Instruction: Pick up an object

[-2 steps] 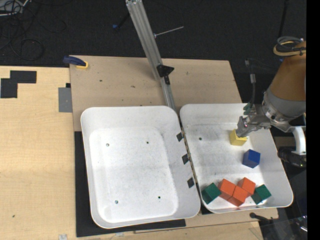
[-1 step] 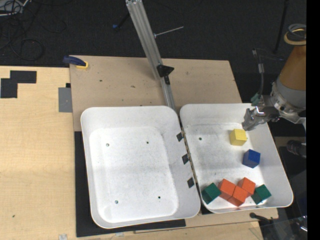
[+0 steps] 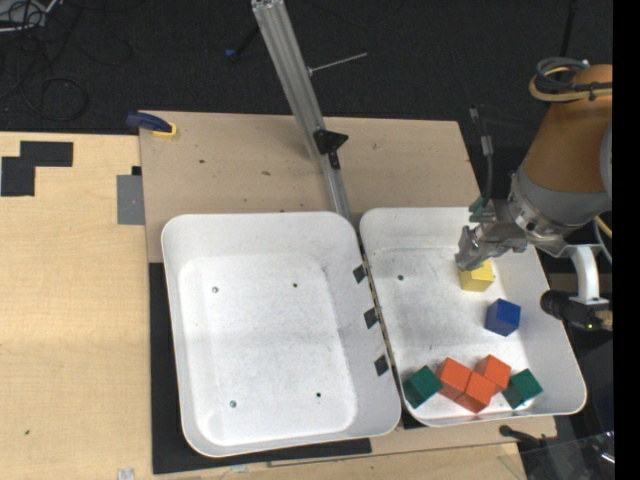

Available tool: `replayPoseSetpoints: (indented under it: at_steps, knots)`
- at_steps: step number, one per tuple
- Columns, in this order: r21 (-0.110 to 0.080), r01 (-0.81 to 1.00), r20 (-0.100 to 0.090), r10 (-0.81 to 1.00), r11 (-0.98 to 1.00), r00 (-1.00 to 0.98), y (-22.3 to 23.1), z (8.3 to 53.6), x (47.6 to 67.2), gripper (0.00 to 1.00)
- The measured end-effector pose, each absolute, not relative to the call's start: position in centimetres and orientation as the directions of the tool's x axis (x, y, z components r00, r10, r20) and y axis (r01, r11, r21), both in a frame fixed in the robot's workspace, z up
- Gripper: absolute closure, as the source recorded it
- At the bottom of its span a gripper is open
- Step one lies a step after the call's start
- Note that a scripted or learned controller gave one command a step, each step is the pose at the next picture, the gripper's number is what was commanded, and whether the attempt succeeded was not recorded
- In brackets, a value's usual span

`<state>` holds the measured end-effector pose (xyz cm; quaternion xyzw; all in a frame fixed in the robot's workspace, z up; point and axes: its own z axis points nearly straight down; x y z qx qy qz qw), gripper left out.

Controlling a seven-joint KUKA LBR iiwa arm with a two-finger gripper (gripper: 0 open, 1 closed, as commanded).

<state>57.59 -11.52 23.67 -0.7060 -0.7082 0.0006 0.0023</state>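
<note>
Yellow cube (image 3: 479,276) (matte, square-edged) sits touching the pincer (image 3: 471,258).

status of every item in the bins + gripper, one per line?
gripper: low in the right bin, at the yellow block; finger state not visible
yellow block: on the bin floor, under the gripper tip
blue block: resting alone, untouched
orange blocks: clustered at the near edge, touching
green blocks: one at each end of the orange cluster
right bin: holds all the blocks
</note>
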Motion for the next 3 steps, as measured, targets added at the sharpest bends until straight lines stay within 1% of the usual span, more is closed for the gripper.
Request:
replayPoseSetpoints:
  at_steps: [2, 3]
  knots:
    - [-0.002, 1.000, 0.002, 1.000, 0.005, -0.005, -0.8, 24.9, 57.6, 1.00]
    - [-0.005, 1.000, 0.003, 1.000, 0.005, -0.005, 5.5, 24.2, 57.1, 1.00]
